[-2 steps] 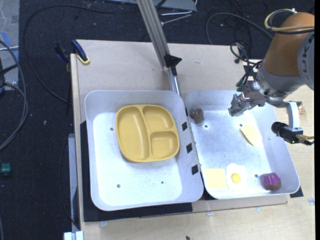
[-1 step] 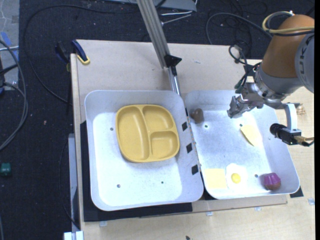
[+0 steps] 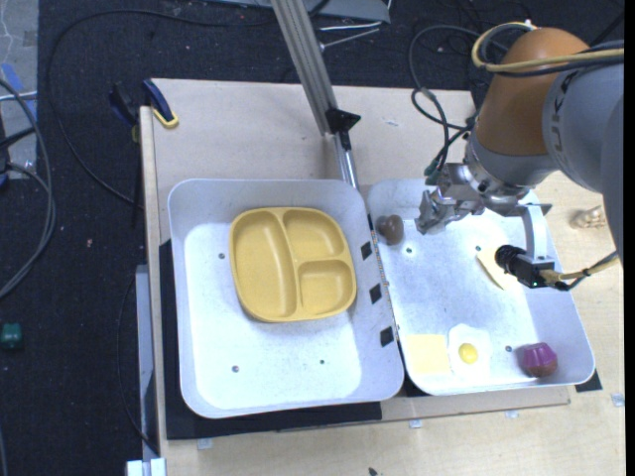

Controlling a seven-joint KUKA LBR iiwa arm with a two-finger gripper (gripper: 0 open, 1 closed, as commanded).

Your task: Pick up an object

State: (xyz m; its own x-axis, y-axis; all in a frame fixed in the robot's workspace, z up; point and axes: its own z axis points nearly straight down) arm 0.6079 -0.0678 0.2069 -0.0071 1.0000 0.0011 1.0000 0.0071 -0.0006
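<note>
Dark floor strewn with black cables surrounds a pale wooden bench (image 3: 248,117) that carries two shallow white bins side by side. In the left bin (image 3: 198,296) lies a yellow divided plate (image 3: 293,263), upright and roughly centred. The right bin (image 3: 442,276) holds the loose things: a small brown lump (image 3: 391,228) near its upper left corner, a pale yellow square slice (image 3: 428,354) along the front wall, a toy fried egg (image 3: 468,351) just beside that slice, a purple piece (image 3: 539,359) in the front right corner, and a yellowish sliver (image 3: 492,269) partly hidden behind a black fitting on the arm. The grey arm (image 3: 556,97) reaches in from the right, and its claw (image 3: 433,216) hangs over the upper part of the right bin, just to the right of the brown lump; whether the claw is open or closed cannot be told from this angle, and nothing is seen between it. The step in hand looks like the approach, with no object lifted yet. Judging by position, the brown lump is the likeliest target; the next move would call for shifting the claw a little to the left, centring over the lump, lowering to the bin floor and closing. The lump sits near the bin wall, so a crooked descent might nudge it away.
</note>
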